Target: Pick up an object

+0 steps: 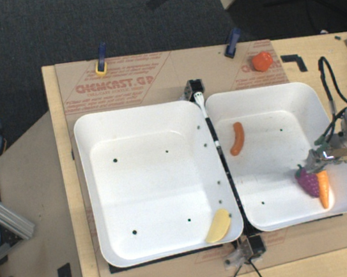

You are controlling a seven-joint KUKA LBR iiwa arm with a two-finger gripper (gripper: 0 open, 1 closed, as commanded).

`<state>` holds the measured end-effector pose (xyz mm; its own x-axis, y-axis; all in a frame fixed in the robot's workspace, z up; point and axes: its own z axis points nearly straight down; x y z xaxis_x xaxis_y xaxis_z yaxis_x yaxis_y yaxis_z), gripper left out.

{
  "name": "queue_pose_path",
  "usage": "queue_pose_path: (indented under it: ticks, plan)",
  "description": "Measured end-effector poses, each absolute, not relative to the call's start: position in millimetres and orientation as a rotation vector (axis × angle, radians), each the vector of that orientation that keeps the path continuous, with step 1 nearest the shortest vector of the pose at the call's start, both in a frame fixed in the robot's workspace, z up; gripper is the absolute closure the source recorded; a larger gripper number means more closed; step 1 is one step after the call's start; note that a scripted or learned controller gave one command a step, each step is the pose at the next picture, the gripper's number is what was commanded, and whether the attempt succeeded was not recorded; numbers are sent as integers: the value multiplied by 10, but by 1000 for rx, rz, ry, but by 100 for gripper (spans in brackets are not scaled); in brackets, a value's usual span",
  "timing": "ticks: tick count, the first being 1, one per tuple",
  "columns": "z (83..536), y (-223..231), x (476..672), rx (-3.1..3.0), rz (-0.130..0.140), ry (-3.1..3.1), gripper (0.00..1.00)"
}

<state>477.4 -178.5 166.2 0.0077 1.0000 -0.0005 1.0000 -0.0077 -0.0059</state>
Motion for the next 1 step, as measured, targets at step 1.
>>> queue_pose_path:
  ticks: [1]
  plan:
    - [1633, -1092, 5049, -2216, -1, -2229, 100]
